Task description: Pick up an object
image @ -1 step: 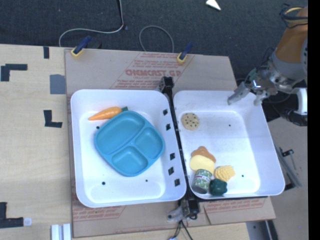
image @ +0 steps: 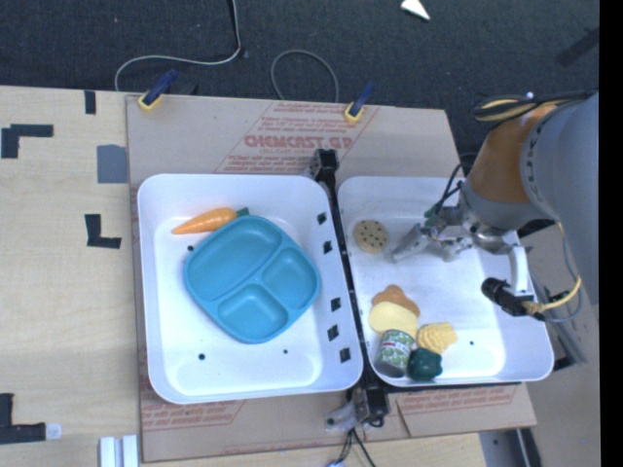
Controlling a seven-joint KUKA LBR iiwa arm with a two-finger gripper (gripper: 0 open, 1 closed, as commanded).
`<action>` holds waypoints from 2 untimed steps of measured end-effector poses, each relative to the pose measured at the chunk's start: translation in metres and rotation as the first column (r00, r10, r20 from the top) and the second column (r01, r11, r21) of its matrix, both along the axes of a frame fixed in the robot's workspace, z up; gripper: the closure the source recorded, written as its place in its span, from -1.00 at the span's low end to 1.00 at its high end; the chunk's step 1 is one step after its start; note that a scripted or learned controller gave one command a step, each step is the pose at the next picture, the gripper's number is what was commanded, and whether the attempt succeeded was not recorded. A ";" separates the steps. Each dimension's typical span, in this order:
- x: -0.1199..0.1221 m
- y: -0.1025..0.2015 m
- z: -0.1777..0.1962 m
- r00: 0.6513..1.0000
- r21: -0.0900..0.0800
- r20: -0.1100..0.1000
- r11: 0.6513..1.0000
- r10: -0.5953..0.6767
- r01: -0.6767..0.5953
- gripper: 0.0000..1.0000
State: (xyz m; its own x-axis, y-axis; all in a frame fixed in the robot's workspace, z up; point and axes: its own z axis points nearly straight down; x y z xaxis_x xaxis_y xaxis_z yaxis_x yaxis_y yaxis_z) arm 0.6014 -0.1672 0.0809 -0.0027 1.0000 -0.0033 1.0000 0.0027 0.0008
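Gripper (image: 407,248) hovered just right of the cookie (image: 369,233) in the right bin (image: 487,373); jaw state could not be told. Risk: a slightly offset descent would nudge the flat cookie aside instead of catching it.

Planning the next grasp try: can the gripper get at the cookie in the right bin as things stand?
Probably yes. The cookie lies flat and alone on the bin floor, apart from the pile of toy food nearer the front. The gripper hangs just beside it with nothing between; only the bin wall is close.
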 end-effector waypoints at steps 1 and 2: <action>0.034 -0.052 0.072 1.000 -0.001 0.005 1.000 -0.003 0.003 -1.00; -0.039 0.012 0.002 1.000 0.001 0.000 1.000 -0.001 0.001 -1.00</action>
State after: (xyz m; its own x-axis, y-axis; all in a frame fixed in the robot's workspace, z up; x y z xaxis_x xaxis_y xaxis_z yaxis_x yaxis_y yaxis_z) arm 0.5622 -0.1549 0.0828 -0.0020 1.0000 -0.0027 1.0000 0.0020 0.0012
